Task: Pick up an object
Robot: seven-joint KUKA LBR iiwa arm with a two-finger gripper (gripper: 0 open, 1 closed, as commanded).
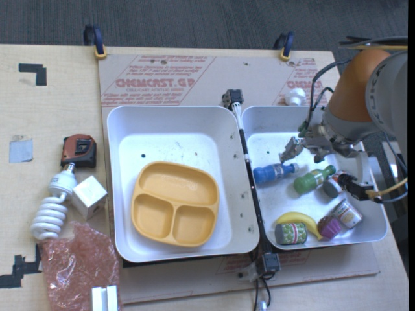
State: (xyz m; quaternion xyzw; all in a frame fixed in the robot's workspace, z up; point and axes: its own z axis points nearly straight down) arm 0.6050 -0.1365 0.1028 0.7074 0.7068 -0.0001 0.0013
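Blue bottle [275, 172] lies just below the gripper [290, 149]; jaws look open, empty; lower straight, centred across it

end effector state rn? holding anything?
End effector: open, nothing between its fingers; it sits in the right bin, just above the blue bottle.

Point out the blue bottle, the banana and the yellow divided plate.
blue bottle [271, 173], camera view, on its body.
banana [299, 218], camera view, on its curved middle.
yellow divided plate [174, 185], camera view, on its large upper compartment.
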